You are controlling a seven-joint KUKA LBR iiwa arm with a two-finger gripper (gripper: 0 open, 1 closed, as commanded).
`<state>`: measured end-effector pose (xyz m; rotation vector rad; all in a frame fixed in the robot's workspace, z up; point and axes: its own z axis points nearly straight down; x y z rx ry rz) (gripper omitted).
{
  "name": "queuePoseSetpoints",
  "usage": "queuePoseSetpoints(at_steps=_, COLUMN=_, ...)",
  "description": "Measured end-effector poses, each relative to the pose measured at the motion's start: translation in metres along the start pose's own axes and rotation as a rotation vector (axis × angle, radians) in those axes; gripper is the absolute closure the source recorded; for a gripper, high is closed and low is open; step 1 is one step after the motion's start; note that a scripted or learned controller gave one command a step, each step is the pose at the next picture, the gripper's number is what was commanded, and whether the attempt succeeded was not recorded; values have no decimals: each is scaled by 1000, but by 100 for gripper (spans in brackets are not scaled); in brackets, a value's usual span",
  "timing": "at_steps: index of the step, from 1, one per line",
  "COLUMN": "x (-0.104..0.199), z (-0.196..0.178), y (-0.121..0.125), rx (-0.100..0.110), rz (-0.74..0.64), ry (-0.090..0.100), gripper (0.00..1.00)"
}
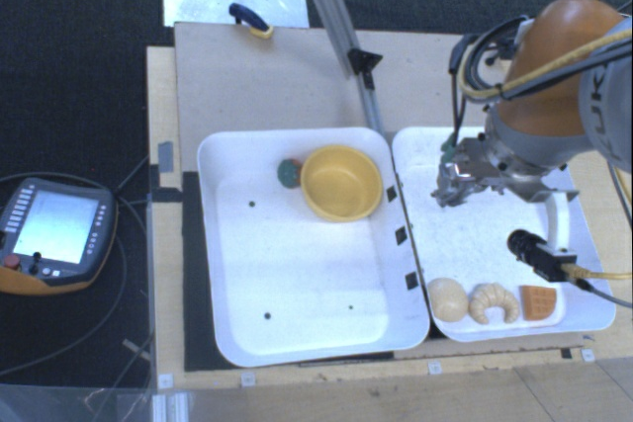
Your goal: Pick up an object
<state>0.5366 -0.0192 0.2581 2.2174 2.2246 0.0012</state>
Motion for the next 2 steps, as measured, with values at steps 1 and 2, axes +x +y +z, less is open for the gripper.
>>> queuePoseSetpoints(at_steps=1, x=44, z=6, y=8, rx=1, rz=0, ry=1, gripper=100)
queuePoseSetpoints(at_steps=2, x=97, z=7, y=20, rx=1, rz=-1, ry=1, gripper=100)
